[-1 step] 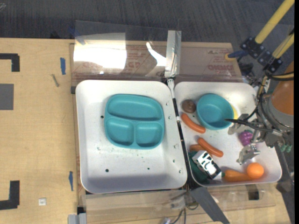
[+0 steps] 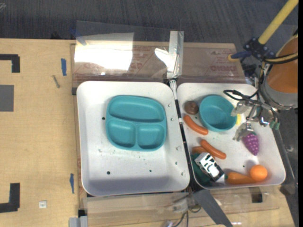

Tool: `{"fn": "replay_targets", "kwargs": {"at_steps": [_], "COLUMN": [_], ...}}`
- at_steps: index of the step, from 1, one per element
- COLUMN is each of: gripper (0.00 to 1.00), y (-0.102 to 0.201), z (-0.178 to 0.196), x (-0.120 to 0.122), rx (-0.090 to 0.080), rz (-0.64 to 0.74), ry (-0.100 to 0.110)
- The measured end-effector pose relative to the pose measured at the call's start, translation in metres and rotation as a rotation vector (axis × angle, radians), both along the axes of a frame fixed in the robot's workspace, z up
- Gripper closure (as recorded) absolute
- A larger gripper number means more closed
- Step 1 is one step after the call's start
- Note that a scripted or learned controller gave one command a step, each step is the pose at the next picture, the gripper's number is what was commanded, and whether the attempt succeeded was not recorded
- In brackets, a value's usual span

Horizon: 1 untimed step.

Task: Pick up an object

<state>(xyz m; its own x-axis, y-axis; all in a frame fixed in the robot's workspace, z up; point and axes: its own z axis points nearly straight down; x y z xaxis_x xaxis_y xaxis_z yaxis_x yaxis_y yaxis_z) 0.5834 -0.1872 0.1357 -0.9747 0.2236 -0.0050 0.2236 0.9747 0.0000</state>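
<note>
Gripper hangs low over the right bin, between the teal bowl and the purple grape bunch; whether it is released or clenched, I cannot tell. From where I sit, the grapes lie just below it in the camera view, touching or nearly so, their long axis running up and down the bin. I judge them the nearest pick.

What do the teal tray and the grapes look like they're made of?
Tray: likely hard plastic, matte teal, with smooth moulded compartments and an even colour. Grapes: probably plastic or rubber toy fruit, a glossy purple cluster with small highlights; I can't tell how soft it is.
</note>
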Motion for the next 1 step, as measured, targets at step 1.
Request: {"fn": "replay_targets", "kwargs": {"at_steps": [1], "gripper": [0.0], "y": [-0.0015], "z": [-0.0354], "x": [0.0455], "rx": [-0.003], "rz": [0.097], "ry": [-0.01]}}
